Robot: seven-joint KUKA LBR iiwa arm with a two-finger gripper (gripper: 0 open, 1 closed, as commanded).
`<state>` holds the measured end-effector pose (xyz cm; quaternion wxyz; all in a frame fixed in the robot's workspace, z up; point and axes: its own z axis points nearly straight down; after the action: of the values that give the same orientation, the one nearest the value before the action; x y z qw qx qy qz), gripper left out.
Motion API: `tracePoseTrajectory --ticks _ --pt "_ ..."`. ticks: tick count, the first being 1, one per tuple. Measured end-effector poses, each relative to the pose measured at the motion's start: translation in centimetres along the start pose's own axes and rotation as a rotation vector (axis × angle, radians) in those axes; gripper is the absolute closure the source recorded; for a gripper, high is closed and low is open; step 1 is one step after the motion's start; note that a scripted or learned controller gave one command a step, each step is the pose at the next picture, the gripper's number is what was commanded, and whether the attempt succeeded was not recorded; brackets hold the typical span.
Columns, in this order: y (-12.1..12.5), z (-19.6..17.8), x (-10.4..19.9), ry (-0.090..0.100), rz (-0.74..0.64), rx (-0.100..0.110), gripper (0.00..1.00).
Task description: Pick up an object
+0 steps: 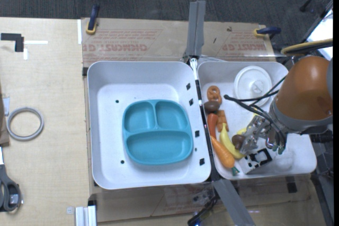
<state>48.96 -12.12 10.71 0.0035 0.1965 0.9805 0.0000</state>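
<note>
left bin [100,114]: blue tray [157,131] mid | right bin [302,161]: food crowds left wall

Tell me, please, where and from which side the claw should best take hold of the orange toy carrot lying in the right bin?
Grip the orange toy carrot across its thicker middle, coming from above. It lies flat, running along the left wall of the right white bin, with a yellow toy banana close on its other side, so side approaches look cramped. Fingers set across its narrow width would probably fit best.

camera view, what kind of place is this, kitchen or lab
Likely a robot lab, not a kitchen: two white bins on a cardboard-covered bench, a robot arm above toy food, tape roll nearby.
</note>
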Motion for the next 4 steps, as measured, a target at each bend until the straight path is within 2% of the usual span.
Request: tracePoseTrajectory --ticks 1,2,3,4 --pt "4.7 1.4 -5.8 0.002 0.175 0.0 1.0" --pt "9.8 -8.4 -7.3 0.004 0.2 0.002 1.0" --pt "13.6 -8.4 -11.8 0.003 0.581 0.004 1.0" --pt "6.8 -17.0 -15.7 0.002 0.644 0.004 1.0"
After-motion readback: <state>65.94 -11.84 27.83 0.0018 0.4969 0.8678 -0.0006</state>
